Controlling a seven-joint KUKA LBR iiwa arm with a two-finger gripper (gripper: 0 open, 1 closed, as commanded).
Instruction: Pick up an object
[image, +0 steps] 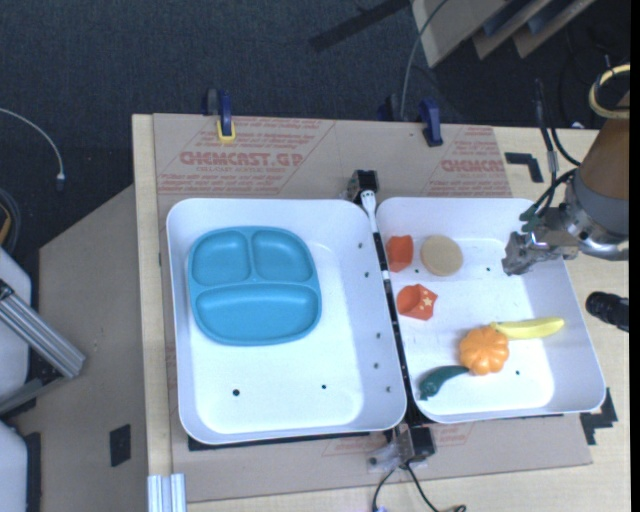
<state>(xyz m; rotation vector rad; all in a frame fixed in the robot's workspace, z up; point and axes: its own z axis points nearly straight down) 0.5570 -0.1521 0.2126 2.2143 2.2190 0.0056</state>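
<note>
Quick headcount: two bins, one tray, six small bits

Two white bins, left bin (200, 400) and right bin (560, 400). One blue divided tray (255, 285) at left of frame. Right of centre: two red-orange blocks (400, 251) (417, 301), one tan disc (441, 255), one orange pumpkin (484, 350), one yellow banana (530, 327), one dark green piece (440, 379). Two blue clamps (225, 110) (431, 120) up top.

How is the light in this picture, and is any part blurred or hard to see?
Camera view: the light is even and soft; the right bin is bright white without strong glare; the orange pumpkin and yellow banana cast only faint shadows; the objects look fairly sharp; the pincer is small and dark, so its details are hard to read; the floor around the bench is dim.
</note>
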